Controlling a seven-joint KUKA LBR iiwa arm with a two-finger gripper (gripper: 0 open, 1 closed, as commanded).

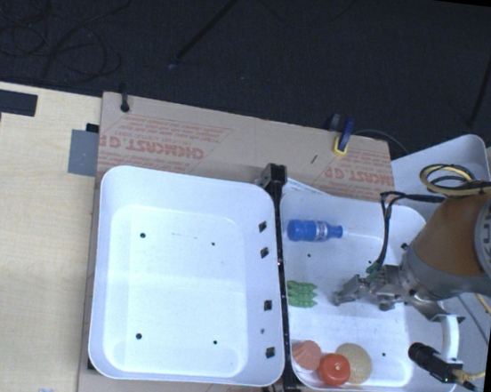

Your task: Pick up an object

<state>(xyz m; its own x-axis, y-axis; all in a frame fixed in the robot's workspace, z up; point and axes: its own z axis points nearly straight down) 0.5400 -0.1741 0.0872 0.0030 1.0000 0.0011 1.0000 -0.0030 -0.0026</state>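
My gripper hangs low over the middle of the right bin, its metal fingers pointing left with nothing seen between them. A green ridged object lies just left of the fingertips, apart from them. A blue bottle lies on its side at the back of that bin. Along the front wall sit a pink round object, a red ball and a tan round object, all touching in a row.
The left bin stands beside the right one, parted by a black divider rail. Cardboard sheets lie under both bins. The arm's orange band rises over the right bin's right side.
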